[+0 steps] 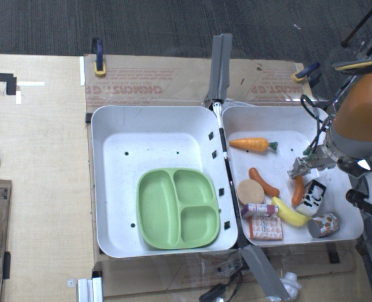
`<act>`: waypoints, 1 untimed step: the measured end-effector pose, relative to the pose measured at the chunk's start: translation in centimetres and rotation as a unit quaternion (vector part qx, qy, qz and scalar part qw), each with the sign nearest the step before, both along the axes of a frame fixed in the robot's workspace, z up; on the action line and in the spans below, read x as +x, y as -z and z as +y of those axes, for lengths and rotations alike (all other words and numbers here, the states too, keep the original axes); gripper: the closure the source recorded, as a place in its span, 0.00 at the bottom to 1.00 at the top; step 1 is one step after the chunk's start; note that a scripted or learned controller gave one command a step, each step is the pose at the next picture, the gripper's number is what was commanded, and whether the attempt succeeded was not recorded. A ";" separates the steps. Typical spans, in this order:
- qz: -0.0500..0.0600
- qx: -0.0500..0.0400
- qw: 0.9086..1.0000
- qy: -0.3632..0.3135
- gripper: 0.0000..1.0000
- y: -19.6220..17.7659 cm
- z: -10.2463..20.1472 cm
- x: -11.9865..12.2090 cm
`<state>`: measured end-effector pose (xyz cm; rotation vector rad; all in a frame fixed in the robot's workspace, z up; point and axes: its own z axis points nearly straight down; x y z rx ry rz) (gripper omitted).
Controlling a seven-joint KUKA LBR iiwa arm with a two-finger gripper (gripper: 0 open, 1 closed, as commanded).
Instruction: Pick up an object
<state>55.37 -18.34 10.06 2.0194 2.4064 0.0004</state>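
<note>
My gripper (304, 167) hangs low over the right side of the right bin (280, 140), coming down from the grey arm with its orange band (362, 102). Just below the gripper lies a small orange carrot-like piece (297, 192), beside a black and white packet (311, 197). Nothing is seen held. A larger carrot (250, 145) with a green top lies further back in the bin. Near the bin's front are a red sausage (263, 181), a round tan disc (250, 191), a yellow banana (290, 212), a red and white box (265, 227) and a small can (323, 224).
The left bin (110, 168) holds a green three-part plate (178, 207). A grey divider post (220, 68) stands between the bins at the back. Yellow clamps (98, 58) sit on the cardboard behind. The arm's cables crowd the right bin's far right edge.
</note>
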 end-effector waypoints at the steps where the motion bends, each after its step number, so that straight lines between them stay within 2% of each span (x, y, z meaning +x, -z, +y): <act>1: 0.001 -0.001 0.998 0.066 1.00 -11.0 4.5 0.5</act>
